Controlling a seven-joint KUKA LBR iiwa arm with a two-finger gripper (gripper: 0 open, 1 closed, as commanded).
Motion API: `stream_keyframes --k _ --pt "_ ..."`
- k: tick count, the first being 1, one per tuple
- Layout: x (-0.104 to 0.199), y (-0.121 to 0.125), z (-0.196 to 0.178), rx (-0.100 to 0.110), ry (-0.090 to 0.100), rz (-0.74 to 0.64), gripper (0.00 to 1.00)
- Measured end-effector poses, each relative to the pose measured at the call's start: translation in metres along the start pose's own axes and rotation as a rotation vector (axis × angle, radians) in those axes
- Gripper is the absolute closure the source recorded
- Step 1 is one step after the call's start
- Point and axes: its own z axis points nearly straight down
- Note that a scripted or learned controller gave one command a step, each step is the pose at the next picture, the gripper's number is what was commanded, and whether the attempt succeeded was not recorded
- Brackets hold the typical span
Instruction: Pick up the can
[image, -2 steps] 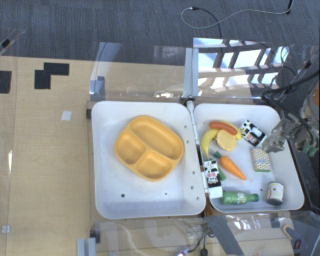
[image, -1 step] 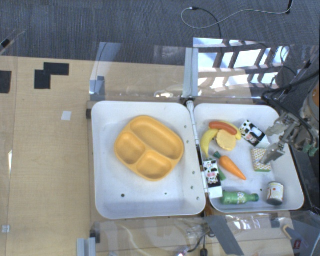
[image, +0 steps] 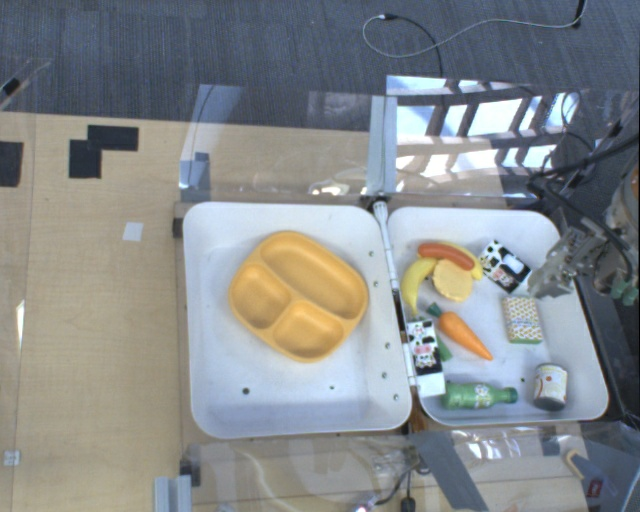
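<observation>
**Can tucked in the corner, and I am not over it yet**

Camera view: the can (image: 549, 386) stands upright in the near right corner of the right bin (image: 590, 330), close to the bin's wall on two sides. I take the can as my landmark. Just to its left lies the green bottle (image: 478, 396), on its side, its cap end pointing at the can with a small gap between. Behind the can, a little to the left, sits the patterned box (image: 523, 320). Further left of that is the carrot (image: 465, 336). My gripper (image: 556, 276) hangs behind the can, beyond the patterned box, near the bin's right wall. From this slanted look I cannot tell how it is set, spread or closed; it is a grey blur against the bin, and I see nothing between the tips.

What worries me:
- The corner. Coming down beside the can, one side of me could strike the bin's rim or wall and stop the descent short.
- The bottle. If I come down too far left, I may nudge its cap and roll it into the can.
- The can is small and round; an off-centre squeeze could tip it or squirt it against the wall.
- On the way across I could clip the patterned box.
</observation>
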Motion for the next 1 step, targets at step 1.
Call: stream_keyframes --k 1 --pt "0.0000 0.0000 0.0001 0.000 0.000 0.001 0.00"
